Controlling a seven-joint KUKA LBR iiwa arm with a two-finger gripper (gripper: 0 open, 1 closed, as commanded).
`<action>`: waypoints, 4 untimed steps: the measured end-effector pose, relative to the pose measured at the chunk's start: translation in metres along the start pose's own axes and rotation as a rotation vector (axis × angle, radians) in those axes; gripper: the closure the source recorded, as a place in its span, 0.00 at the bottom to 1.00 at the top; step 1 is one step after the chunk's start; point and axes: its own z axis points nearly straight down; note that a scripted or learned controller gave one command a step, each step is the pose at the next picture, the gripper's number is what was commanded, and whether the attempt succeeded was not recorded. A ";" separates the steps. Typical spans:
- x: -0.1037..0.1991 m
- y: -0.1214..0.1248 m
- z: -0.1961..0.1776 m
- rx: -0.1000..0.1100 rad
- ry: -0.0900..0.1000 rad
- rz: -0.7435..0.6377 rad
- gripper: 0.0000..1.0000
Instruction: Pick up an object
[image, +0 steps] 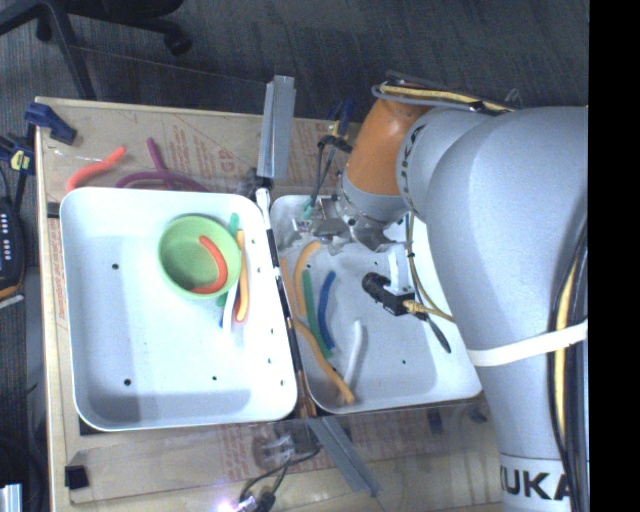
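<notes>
- 1 grey arm with an orange band reaches in from the right over the far end of the right bin (400, 403).
- The pincer (323, 222) sits low at that far end; whether it is apart or together cannot be told.
- Nothing can be seen clamped in it.
- In the right bin, 4 strips lie near its left wall: a long orange strip (322, 360), a green strip (308, 295), a blue strip (325, 302) and a white strip (353, 345).
- The orange strip's upper end lies just beside the pincer.
- The left bin (150, 402) holds a green bowl (183, 262) with a red strip (213, 262) curled inside.
- A yellow strip (240, 292) lies just right of the bowl.
- Both bins rest side by side on the worktop (200, 455).
</notes>
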 end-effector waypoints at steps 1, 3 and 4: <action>0.001 0.001 -0.010 0.000 0.001 -0.002 1.00; -0.010 0.013 0.011 -0.005 -0.002 -0.226 0.00; -0.009 0.014 0.000 -0.008 -0.003 -0.229 1.00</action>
